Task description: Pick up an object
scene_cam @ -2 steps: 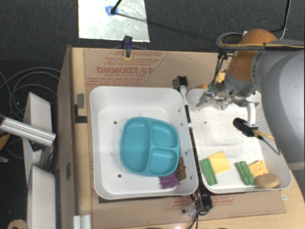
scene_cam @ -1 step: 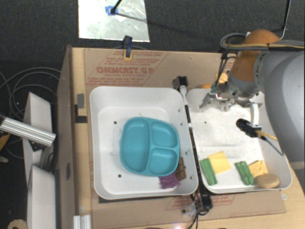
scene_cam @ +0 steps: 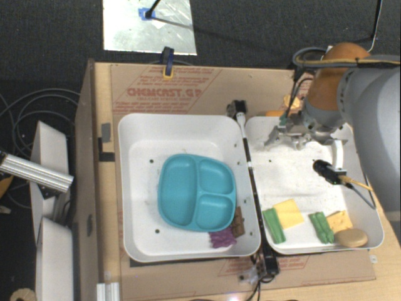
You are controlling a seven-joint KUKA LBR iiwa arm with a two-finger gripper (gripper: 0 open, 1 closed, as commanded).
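Note:
My gripper hangs over the far end of the right bin, its two fingers spread open with nothing between them. Along that bin's near edge lie a green stick, a yellow block, a second green piece, an orange-yellow wedge and a tan round piece. All of them sit well nearer the front than the gripper. The left bin holds a teal divided plate, with a purple piece and a brown piece at its near right corner.
The grey arm reaches in from the right above the right bin's far corner. A raised divider separates the two bins. Cardboard lies behind the bins. The right bin's middle floor is bare white.

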